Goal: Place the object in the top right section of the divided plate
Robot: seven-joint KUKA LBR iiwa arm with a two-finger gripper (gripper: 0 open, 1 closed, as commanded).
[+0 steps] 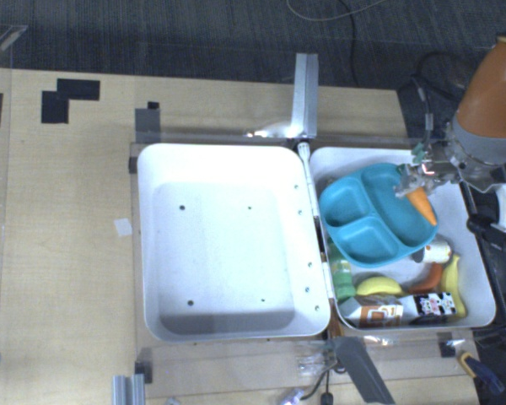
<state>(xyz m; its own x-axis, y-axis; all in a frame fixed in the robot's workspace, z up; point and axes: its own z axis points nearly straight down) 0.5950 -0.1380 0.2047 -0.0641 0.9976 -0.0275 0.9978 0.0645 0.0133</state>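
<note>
While the grey arm [489, 99] with its orange band reaches in from the right, the gripper [416, 175] sits low over the right bin [482, 260], right at the upper right rim of the blue divided plate [375, 218]. An orange carrot-shaped object [422, 205] sits directly under the fingers, slanting down and to the right over the plate's right edge, its upper end at the fingertips. It looks pinched there, though the view is too small and cluttered to be sure, so whether the fingers are spread or closed on it I cannot tell. The plate lies tilted in the bin, with a large section to the right and smaller sections to the left and bottom.

Below the plate there is a crowd of things along the bin's near side: a green item [343, 278] at the left, a yellow banana-like piece [378, 287], a small packet with dark print [434, 305], a white and orange bottle shape [434, 253], and another yellow curved piece [454, 281] at the far right. The left bin [219, 243] lies just beside the right one on the pale wooden worktop [59, 251], with a metal post [306, 95] rising between them at the back.
</note>
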